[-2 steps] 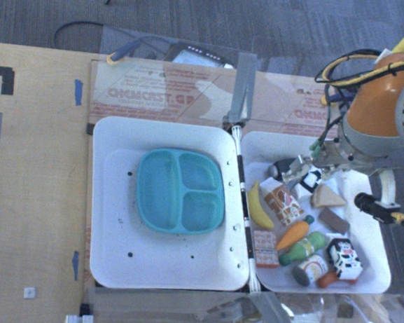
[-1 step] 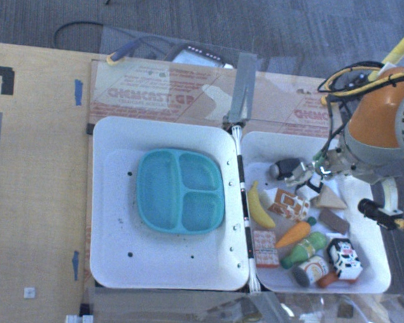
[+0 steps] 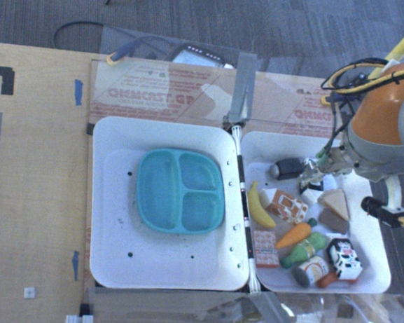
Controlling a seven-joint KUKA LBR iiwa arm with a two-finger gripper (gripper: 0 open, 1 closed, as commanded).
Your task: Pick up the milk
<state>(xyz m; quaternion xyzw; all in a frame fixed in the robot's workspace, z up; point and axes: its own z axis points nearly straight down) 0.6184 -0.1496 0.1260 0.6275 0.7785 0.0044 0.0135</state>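
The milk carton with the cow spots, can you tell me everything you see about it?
The milk is a small white carton with black cow patches, and it looks like a toy. It lies tilted near the front right corner of the right bin, packed among other toy food. A reddish piece sits against its lower left side. Nothing is gripping it.

Teal plate [image 3: 181, 191]; yellow banana [image 3: 258, 206]; orange carrot [image 3: 294, 236]; milk [image 3: 344, 259] white, black patches, seemingly cow-print.

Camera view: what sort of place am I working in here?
Probably a robotics lab's pick-and-place bench, not a kitchen: two white bins on a wooden bench, toy food such as a banana and cow-print milk carton, and loose cables on grey carpet.
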